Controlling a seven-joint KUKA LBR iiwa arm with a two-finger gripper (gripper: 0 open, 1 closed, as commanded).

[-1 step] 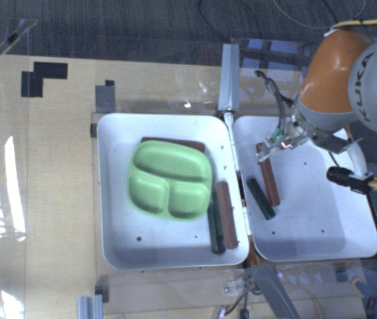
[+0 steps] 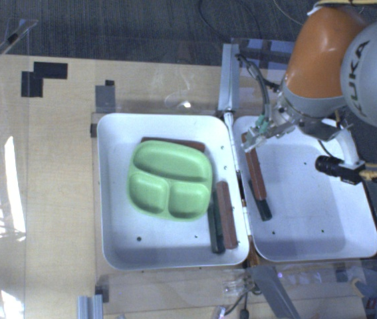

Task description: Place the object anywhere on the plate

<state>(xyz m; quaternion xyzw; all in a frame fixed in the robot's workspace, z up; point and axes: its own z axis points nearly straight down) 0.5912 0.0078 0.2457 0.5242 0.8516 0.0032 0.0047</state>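
Note:
A green divided plate (image 2: 170, 181) lies in the left white bin (image 2: 115, 198). In the right bin (image 2: 321, 238), a long brown stick (image 2: 255, 175) with a dark end (image 2: 264, 210) lies along the left wall. My gripper (image 2: 257, 135) hangs at the far left corner of the right bin, just over the stick's far end. I cannot make out whether it touches or holds the stick. The grey arm with its orange band (image 2: 318, 45) covers the bin's far right part.
A brown stick (image 2: 225, 211) and a dark green one (image 2: 214, 228) lie side by side just right of the plate in the left bin. A brown flat piece (image 2: 175, 143) pokes out behind the plate. A black cable plug (image 2: 334, 167) hangs over the right bin.

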